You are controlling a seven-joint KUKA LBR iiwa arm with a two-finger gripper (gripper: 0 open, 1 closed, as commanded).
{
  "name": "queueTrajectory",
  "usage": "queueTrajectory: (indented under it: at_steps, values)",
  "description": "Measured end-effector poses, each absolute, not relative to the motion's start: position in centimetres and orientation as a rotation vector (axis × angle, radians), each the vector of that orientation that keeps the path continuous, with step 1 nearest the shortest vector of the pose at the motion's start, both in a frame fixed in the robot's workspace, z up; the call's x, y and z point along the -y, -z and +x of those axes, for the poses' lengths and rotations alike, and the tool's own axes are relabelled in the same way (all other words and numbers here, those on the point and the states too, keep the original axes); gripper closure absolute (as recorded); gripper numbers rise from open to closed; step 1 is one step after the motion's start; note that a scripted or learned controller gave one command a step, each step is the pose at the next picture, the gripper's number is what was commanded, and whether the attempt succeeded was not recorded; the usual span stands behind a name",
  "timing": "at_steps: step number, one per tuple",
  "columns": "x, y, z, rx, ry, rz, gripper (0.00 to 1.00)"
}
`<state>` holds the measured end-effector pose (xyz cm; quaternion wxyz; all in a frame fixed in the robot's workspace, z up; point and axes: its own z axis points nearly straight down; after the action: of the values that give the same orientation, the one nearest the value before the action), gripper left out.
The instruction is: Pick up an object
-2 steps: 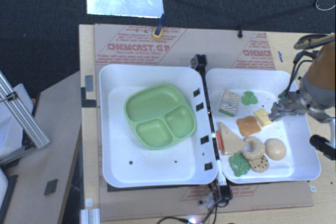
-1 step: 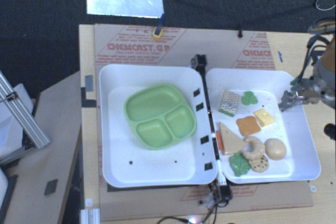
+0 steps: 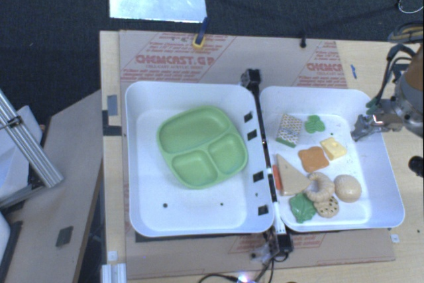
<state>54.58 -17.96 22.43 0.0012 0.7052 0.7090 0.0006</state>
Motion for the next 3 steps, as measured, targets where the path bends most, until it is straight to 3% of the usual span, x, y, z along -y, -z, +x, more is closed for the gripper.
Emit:
queueTrajectory:
  at_steps: [1,2,3]
  values:
    - [13.3,-21.6,56.9,-2.23,-0.004,2.209,1.0]
    - [8.8,-23.0,60.4,-2.231,-0.007,2.208,1.0]
    - [4.2,-21.7,63.9,-2.231,-0.006,2.209,1.0]
